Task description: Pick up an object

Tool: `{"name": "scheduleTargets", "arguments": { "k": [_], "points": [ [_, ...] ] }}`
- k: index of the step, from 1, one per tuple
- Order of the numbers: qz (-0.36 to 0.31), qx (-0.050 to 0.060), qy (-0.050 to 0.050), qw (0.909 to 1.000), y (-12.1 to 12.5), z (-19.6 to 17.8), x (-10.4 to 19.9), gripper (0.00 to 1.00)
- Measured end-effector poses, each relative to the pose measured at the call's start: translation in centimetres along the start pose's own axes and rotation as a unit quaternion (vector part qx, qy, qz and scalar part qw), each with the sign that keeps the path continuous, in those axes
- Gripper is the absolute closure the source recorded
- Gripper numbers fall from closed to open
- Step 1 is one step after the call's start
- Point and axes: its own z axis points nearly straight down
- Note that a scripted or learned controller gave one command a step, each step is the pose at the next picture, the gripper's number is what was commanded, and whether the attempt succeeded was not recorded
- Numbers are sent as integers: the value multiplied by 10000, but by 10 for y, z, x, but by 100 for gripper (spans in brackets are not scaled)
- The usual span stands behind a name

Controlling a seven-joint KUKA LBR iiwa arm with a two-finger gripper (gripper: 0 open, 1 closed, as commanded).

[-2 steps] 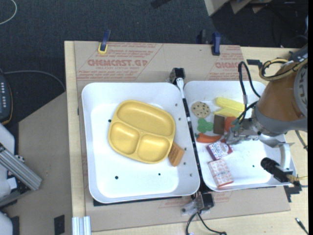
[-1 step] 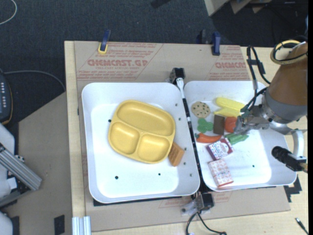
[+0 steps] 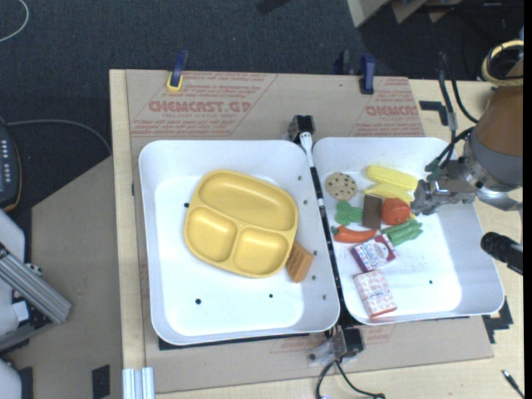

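the end effector point(image 3: 426, 194) sits low over the right bin point(image 3: 465, 298), at the right edge of the toy food pile; whether it is released or clenched cannot be told. nothing is seen in its grip. the yellow corn point(image 3: 391, 178) lies just to its left, long axis running left to right, slightly downward toward the end effector. the red tomato point(image 3: 396, 211) sits just below the corn, nearest the tip. the green pepper point(image 3: 405, 233) lies lower, slanting up to the right.
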Motion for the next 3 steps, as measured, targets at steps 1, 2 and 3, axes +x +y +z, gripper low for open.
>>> {"name": "scheduleTargets", "arguments": {
  "k": [1, 2, 3],
  "points": [
    [-27, 41, 28, 10000, 0, 0, 58, 100],
    [-22, 24, 18, 10000, 14, -4, 100, 100],
    [-23, 20, 16, 10000, 33, -9, 146, 100]
  ]
}}
